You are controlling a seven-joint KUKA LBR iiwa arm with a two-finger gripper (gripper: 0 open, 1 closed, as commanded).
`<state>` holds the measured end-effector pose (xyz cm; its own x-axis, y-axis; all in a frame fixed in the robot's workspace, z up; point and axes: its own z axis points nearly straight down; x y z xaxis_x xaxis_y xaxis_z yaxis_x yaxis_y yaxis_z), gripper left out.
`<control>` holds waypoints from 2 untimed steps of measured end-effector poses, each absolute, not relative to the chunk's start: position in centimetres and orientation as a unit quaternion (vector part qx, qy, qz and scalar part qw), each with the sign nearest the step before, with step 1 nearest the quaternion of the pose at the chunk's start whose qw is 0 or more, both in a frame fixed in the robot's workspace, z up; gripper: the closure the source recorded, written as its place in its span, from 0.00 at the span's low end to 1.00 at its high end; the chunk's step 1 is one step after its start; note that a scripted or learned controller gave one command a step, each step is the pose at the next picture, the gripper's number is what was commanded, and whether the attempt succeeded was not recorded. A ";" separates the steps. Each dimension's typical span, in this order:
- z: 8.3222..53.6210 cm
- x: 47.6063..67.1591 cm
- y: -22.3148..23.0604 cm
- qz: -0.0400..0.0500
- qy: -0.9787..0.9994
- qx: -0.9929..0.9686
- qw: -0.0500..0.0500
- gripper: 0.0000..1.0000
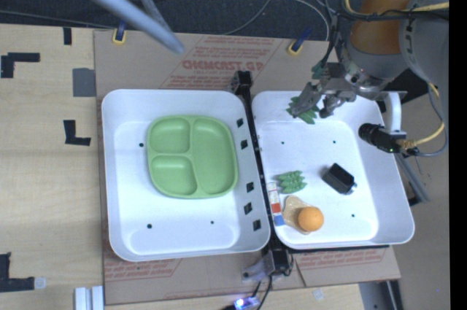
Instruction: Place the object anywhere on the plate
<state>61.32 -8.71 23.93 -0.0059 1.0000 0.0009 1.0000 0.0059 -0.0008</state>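
While the green leafy plastic toy (303,109) hangs over the far edge of the right white bin (387,210), it sits pinched between the fingers of the two-finger gripper (315,103), which are closed on it, and it looks lifted off the bin floor, though the slant makes the height hard to judge. That keeps it well apart from the light green divided plate (193,157), which lies flat in the middle of the left white bin (128,221) with its three compartments bare. The grey arm with its orange band (394,6) comes in from the right and bends down toward the toy. Down in the right bin, a second, smaller green leafy piece (290,181) rests near the divider between the bins; just beside it toward the near wall lies an orange ball (310,219) touching a tan rounded item (292,209), and next to those a thin red, white and blue strip (275,202). A small black block (339,179) sits tilted, apart from the rest, toward the bin's middle. Both bins stand on a brown cardboard sheet (219,57).
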 end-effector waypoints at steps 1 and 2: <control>24.0 61.7 -4.4 0.000 -0.708 -0.706 0.000 1.00; 24.5 62.3 1.0 0.000 -0.709 -0.705 0.001 1.00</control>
<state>62.29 1.01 24.54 -0.0062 1.0000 0.0008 1.0000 0.0062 -0.0011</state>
